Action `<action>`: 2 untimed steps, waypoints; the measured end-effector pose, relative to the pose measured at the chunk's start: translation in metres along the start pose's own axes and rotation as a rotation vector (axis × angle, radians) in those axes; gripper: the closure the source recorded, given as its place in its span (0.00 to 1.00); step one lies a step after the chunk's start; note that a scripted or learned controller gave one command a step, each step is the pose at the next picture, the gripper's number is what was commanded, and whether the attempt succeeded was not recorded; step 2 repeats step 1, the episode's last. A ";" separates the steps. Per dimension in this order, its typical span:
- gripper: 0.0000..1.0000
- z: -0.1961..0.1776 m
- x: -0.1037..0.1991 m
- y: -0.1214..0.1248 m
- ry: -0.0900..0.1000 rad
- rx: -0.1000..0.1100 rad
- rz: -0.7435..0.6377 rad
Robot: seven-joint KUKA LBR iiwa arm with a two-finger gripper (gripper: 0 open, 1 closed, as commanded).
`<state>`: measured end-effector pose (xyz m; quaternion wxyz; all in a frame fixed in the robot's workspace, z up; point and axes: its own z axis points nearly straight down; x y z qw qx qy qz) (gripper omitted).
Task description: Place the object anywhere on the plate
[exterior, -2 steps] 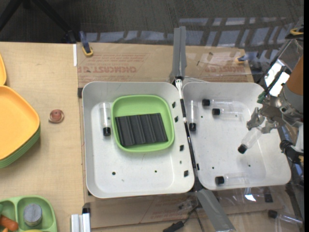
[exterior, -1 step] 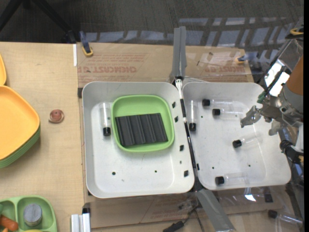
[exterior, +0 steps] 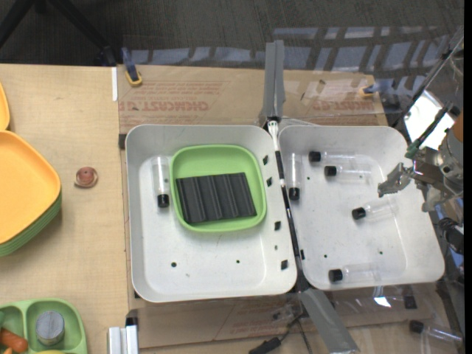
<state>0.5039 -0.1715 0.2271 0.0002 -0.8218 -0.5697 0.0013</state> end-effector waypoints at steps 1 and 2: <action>0.00 -0.085 -0.019 0.031 -0.001 0.001 0.101; 0.00 -0.085 -0.019 0.031 -0.001 0.001 0.101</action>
